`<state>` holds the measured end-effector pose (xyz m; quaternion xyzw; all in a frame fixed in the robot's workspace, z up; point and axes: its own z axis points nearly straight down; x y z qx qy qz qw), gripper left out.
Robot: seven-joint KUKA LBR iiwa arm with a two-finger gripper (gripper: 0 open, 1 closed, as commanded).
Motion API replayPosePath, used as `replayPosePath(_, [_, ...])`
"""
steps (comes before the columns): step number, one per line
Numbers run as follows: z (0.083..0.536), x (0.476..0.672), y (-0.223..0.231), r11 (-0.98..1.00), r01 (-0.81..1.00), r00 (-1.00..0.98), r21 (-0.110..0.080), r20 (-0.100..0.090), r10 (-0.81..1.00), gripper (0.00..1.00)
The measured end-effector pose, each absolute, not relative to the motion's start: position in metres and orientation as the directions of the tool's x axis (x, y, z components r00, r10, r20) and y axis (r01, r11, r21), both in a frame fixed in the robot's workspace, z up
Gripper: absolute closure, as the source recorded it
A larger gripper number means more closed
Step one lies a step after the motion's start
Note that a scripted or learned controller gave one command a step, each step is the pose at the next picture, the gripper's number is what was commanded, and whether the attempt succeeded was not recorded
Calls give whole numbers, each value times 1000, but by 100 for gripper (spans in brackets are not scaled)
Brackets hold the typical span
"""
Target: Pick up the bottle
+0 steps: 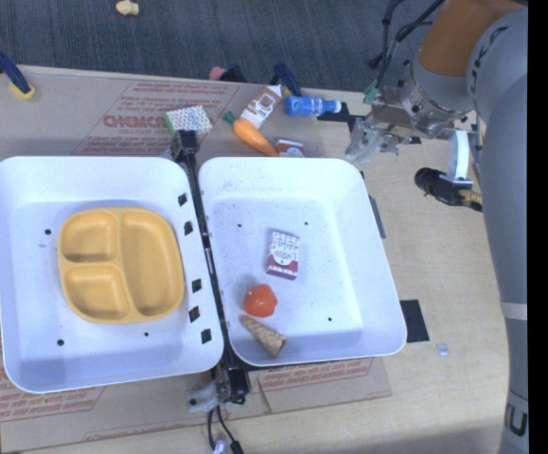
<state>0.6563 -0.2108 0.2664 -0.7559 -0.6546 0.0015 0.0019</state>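
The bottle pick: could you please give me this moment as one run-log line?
gripper: above right bin's far-right corner, holding nothing | blue bottle: lying on cardboard behind right bin, untouched | stage: approach, no grasp yet

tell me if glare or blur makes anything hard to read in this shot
Camera view: even, soft light. The right bin looks bright white with faint shadows along its walls but no harsh glare. The blue bottle beyond its far edge is small and slightly soft. The end effector is blurred, so its fingers cannot be judged.
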Motion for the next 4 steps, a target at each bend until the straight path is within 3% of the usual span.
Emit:
replayPosePath(1, [275,646,-204,-515,857,515,-5,-2,857,100])
replayPosePath(4, [306,647,-201,-495,869,495,-14,-4,869,100])
